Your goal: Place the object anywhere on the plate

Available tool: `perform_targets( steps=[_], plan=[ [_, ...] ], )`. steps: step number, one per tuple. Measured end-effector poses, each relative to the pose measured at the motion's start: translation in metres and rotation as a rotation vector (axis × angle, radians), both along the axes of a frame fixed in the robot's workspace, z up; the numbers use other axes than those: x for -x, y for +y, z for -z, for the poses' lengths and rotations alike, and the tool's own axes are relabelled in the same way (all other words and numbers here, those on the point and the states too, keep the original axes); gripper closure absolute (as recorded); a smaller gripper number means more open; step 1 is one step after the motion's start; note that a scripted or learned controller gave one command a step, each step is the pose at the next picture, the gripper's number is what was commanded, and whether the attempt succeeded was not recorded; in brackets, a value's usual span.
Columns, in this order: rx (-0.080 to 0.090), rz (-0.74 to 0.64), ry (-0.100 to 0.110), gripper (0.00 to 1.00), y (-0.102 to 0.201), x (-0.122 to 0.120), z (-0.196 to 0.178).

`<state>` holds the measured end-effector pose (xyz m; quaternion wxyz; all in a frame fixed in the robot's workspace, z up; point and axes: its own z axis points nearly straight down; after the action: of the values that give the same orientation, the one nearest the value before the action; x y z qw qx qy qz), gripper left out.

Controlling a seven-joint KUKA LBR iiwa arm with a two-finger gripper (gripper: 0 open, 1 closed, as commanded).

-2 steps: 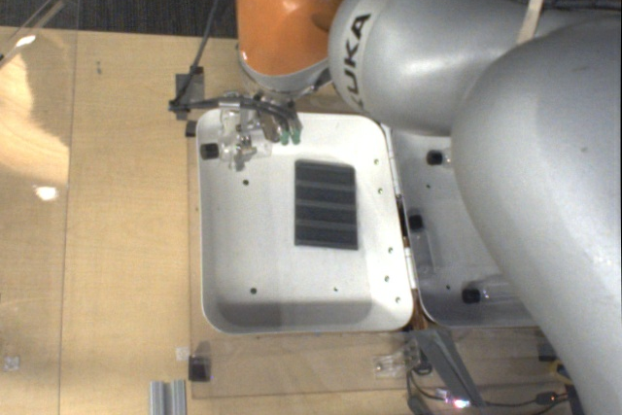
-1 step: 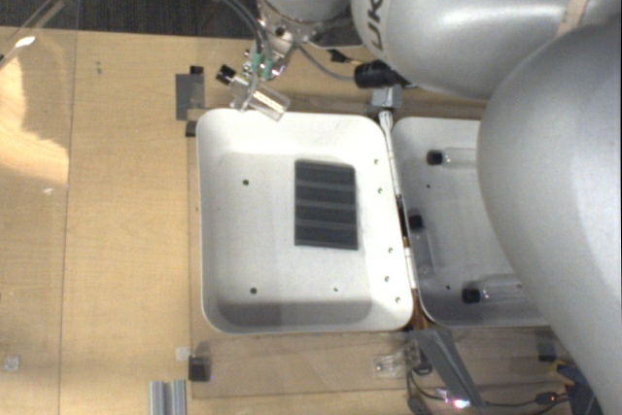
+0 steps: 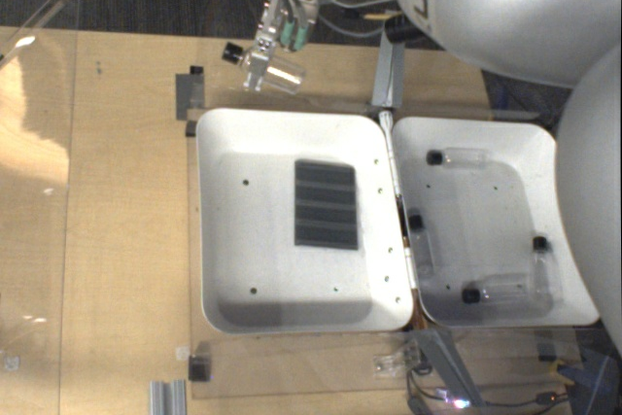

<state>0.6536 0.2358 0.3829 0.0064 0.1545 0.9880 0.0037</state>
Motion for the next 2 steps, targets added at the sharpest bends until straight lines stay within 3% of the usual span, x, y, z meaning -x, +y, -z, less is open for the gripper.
perform_targets(
  steps=[1,2],
  plan=[
    [0.000,0.234,0.009,1.00,-0.001,-0.005,0.080],
    [0.000,0.009,0.001,1.00,0.000,-0.005,0.011]
  ],
)
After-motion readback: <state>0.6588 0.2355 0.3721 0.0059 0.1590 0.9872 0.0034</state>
